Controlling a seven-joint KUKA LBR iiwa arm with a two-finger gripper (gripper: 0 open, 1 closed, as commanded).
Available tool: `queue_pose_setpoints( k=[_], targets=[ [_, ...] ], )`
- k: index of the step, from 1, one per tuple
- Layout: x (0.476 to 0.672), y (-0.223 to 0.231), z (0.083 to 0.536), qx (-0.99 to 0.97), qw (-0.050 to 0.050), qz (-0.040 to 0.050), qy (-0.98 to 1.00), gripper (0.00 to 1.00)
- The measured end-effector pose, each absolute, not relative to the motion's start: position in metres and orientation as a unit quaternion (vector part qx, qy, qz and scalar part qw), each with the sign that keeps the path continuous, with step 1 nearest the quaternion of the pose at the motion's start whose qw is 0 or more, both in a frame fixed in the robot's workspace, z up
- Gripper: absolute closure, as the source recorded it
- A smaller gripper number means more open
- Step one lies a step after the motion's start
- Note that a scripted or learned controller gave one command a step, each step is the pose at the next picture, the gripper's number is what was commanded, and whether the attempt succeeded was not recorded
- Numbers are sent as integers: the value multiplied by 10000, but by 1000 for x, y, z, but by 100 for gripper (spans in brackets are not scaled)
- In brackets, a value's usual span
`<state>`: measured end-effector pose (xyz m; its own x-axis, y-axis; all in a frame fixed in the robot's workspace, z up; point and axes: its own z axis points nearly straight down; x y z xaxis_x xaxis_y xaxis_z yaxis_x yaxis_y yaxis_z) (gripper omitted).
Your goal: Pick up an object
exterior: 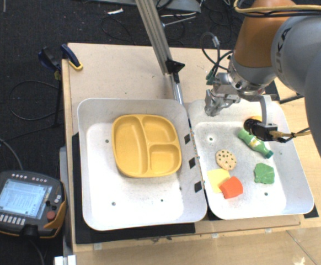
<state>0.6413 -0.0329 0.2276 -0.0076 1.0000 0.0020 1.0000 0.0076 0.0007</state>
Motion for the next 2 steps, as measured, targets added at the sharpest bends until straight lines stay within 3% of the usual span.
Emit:
queue_pose_setpoints(
  k=[2],
  targets=[
    [638, 92, 228, -7037, 4, -14, -7105, 100]
  ],
)
